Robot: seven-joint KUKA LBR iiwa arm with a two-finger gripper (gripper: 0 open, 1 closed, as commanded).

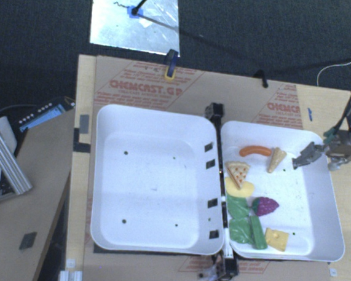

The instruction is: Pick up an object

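Toy food (253, 200) in right bin (327, 201); cardboard (147, 81) reads "CHEMCAST GP".

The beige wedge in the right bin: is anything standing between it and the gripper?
Nothing visible does. The gripper hovers just right of the beige wedge, with bare bin floor between them; the orange sausage lies on the wedge's far side.

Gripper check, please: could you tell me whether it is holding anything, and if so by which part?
Nothing is held. The gripper hangs over the right bin's upper right corner, with nothing between its fingers; the nearest item, a pale wedge, lies apart from it.
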